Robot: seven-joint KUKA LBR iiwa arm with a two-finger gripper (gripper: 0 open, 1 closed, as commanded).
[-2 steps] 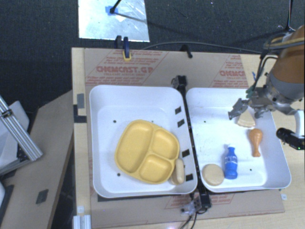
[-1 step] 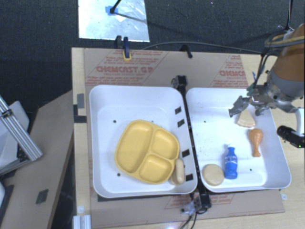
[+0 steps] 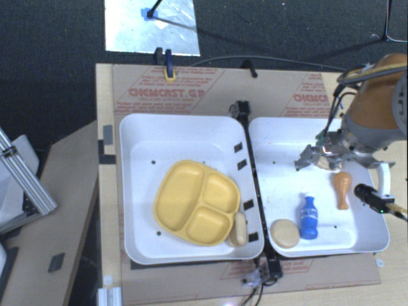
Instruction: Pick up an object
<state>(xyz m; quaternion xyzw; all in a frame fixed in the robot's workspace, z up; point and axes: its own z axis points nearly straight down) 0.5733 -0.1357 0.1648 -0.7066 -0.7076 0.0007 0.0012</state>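
My gripper (image 3: 317,156) hangs over the upper right part of the right bin (image 3: 274,139), with the grey and orange arm reaching in from the right. Just below and to the right of it lies an orange-tan drumstick-shaped toy (image 3: 342,189). A blue bottle (image 3: 308,217) lies lower in the same bin, with a round tan bun-like piece (image 3: 285,233) to its left near the front wall. I see nothing lifted by the gripper.
The left bin (image 3: 146,139) holds a yellow divided plate (image 3: 196,201) and a small beige piece (image 3: 239,228) against its right front corner. A black divider (image 3: 250,171) runs between the bins. Bare white floor lies left of the gripper.
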